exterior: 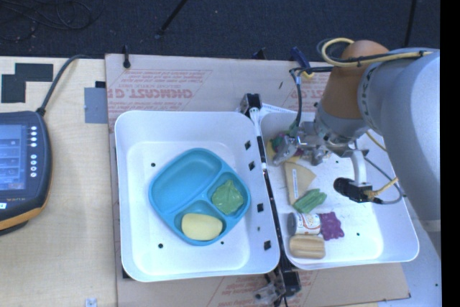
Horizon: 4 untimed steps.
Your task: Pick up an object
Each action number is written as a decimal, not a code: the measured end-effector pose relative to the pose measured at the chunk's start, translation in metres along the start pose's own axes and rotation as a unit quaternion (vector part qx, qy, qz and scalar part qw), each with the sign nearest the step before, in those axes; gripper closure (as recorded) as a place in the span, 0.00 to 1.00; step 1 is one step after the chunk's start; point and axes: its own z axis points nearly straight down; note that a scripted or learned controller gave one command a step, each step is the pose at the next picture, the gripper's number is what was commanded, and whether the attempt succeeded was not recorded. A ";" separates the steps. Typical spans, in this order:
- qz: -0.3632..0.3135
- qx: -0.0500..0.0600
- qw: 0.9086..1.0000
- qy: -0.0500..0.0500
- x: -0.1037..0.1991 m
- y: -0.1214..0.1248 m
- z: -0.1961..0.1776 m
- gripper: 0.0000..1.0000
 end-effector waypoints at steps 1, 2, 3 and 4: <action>0.000 -0.005 1.000 -0.001 0.006 -0.061 -0.001 0.00; 0.001 -0.007 1.000 -0.001 0.015 -0.090 -0.001 0.00; -0.001 -0.009 1.000 -0.002 0.010 -0.007 -0.051 0.00; 0.001 -0.005 1.000 0.000 0.013 -0.060 0.001 0.00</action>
